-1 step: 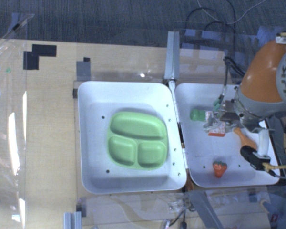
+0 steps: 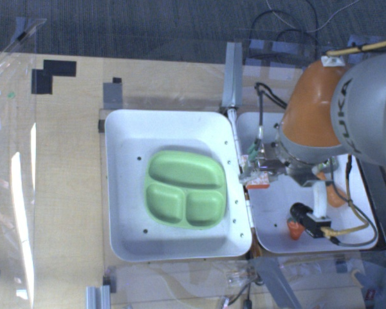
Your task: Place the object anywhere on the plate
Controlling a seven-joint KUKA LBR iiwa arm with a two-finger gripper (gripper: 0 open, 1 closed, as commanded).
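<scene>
Arm (image 2: 367, 108) links reach in from the right, the broad grey casing and its orange band (image 2: 312, 108) hanging over the upper half of the right bin (image 2: 270, 240) and covering much of its floor. The wrist points left and down, bringing the gripper (image 2: 256, 169) low at that bin's left wall, just beside the ridge where the two bins meet. Whether the gripper is clenched or released cannot be told, since its tip is a small clutter of metal and wiring seen from above. A red-and-white scrap (image 2: 259, 182) shows right under the tip, too small and blurred to say whether it is held, lying loose or part of the tool. A small orange-red object (image 2: 294, 229) sits on the right bin's floor near its front edge, and an orange piece (image 2: 335, 195) shows further right, partly hidden behind the wrist hardware, its shape unclear. Which of these is the task's thing cannot be told, but all of them are in the right bin, well apart from the plate (image 2: 180, 172). The green plate, with three compartments, lies flat in the middle of the left bin (image 2: 125, 172). The right bin's far corner and right side are cut off by the arm.
</scene>
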